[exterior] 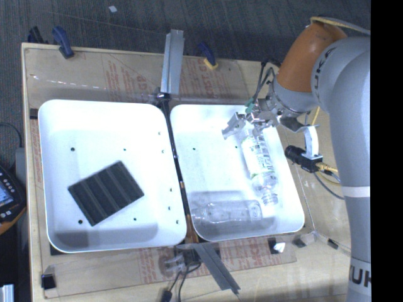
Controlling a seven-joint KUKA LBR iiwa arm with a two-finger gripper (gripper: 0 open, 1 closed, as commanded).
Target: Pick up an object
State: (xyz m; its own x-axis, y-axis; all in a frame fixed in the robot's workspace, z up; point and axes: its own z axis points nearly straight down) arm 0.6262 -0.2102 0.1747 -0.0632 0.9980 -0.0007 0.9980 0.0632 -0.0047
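The clear plastic bottle is lying lengthwise in the right white bin, and the gripper is poised at its top end, seemingly for grasping; the claw's state cannot be told.

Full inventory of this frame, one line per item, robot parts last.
Bins: 2, white, side by side on the bench.
Ridged panel: 1, dark grey, flat in the left bin.
Plastic bottle: 1, clear with label, lying along the right bin's right side.
Clear container: 1, transparent, lying at the right bin's near edge.
Clamps: 2, blue, on the bench's far edge.
Bench board: 1, tan.
Arm: 1, grey with orange band, at right.
Gripper: 1, metallic, over the right bin's far end beside the bottle's top.
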